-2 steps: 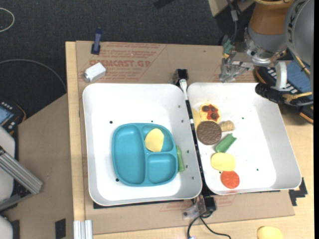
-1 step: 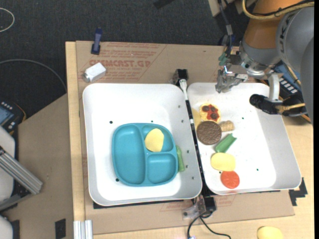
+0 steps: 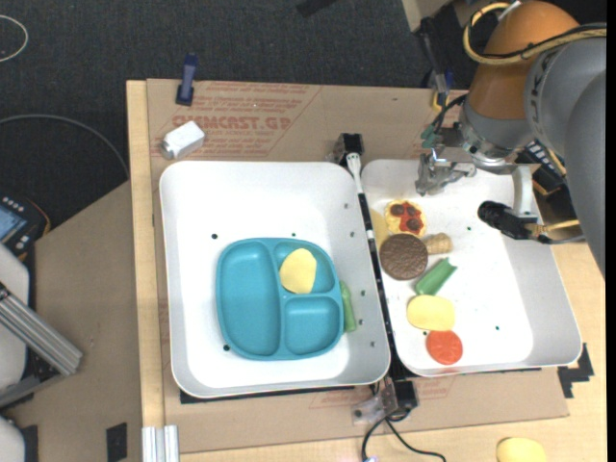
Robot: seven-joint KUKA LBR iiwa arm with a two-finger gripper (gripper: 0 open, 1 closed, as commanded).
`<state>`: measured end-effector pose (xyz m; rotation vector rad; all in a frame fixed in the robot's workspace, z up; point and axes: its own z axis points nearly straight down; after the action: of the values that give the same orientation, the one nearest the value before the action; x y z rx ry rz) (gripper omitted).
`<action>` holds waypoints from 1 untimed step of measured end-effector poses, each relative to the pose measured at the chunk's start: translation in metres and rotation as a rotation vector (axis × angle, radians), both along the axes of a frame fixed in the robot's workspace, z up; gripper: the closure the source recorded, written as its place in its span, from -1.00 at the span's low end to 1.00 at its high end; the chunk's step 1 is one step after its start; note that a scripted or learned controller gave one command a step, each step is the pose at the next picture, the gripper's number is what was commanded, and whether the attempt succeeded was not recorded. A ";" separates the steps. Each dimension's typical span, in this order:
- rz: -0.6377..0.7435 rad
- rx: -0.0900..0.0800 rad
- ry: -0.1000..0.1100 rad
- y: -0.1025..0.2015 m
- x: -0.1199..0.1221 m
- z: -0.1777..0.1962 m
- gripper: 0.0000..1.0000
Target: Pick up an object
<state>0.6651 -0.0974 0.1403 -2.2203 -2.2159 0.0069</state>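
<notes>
Two shallow white bins sit side by side on a wooden bench. The left bin [image 3: 183, 258] holds a teal divided tray [image 3: 252, 301] toward its near edge, with a pale yellow lemon-shaped piece [image 3: 298, 270] in the tray's upper right compartment and a thin green piece [image 3: 347, 308] against the tray's right rim. In the right bin [image 3: 539, 306], toy foods cluster along the left edge: a pizza slice [image 3: 405, 218] farthest back, then a brown round cookie [image 3: 403, 256] touching a small tan piece [image 3: 439, 243], a green cylinder [image 3: 435, 277], a yellow piece [image 3: 430, 312], and a red-orange disc [image 3: 445, 347] nearest the front edge. The gripper [image 3: 435, 175] hangs over the right bin's far left corner, just behind the pizza slice, nothing between its fingers; whether they are parted, I cannot tell.
</notes>
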 end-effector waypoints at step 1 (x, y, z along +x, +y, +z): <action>0.014 0.005 -0.013 0.122 0.003 0.048 1.00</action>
<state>0.6676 0.0247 0.1883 -2.2084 -2.2359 -0.0138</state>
